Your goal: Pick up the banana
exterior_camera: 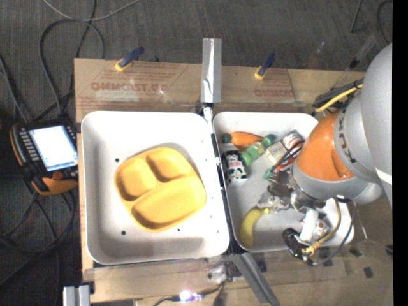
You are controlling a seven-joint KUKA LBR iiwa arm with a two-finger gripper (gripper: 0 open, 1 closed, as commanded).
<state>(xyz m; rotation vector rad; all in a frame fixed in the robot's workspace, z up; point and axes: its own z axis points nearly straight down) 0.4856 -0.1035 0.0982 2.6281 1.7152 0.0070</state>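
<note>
1. At the far left, off the tabletop (95, 88), a handheld pendant (50, 150) with a lit screen lies on the floor among cables; I cannot read what is on the screen.
2. The left bin (92, 190) holds a yellow divided tray (160, 187), sitting tilted near its middle, with bare white floor open all round it up to the bin's walls.
3. Behind both bins a cardboard sheet (140, 88) is held by two blue-and-yellow clamps (129, 58); it carries faint reddish print, too pale for me to read with confidence.
4. The two bins touch along a shared rim at the centre, with a grey upright post (211, 69) at its far end.
5. The right bin (255, 116) is crowded along its far side: a carrot (245, 138), a green bottle (256, 150), a small black-and-white carton (235, 167) against the left wall, and a can (292, 140) whose label I cannot make out.
6. The banana (250, 225) lies at the near left of the right bin, yellow with a greenish tip, curved, close to the near wall.
7. My claw (277, 196) hangs just right of the banana's far end; whether it is open or closed I cannot tell.
</note>
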